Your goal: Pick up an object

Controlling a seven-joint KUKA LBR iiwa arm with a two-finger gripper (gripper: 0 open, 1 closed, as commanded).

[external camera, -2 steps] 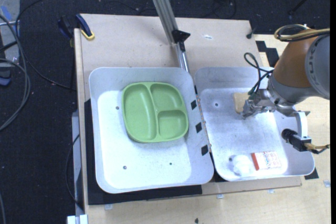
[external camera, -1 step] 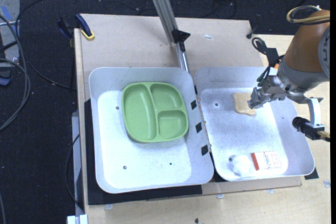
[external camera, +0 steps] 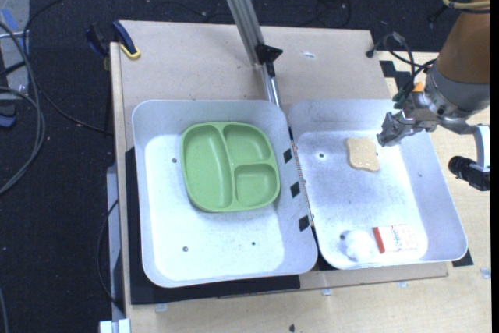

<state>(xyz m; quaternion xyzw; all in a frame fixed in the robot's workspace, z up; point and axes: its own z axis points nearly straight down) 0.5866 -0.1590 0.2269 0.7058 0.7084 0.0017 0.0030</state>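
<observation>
Dark two-finger gripper [external camera: 387, 135] hangs over the right white bin [external camera: 437, 203], just right of the tan bread-like flat piece [external camera: 362, 154] lying there untouched; fingers too small and dark, can't tell if spread; arm cut off at frame edge.

wooden bench [external camera: 195, 58] bears two white bins [external camera: 222, 253] side by side.

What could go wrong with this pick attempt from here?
1. The tool sits off to the right of the flat tan piece, so a straight descent may close on nothing.
2. That piece lies low against the right bin floor, so the tool may slide over it.
3. The white ball and red-and-white packet lie close together, which may spoil a grasp there.
</observation>
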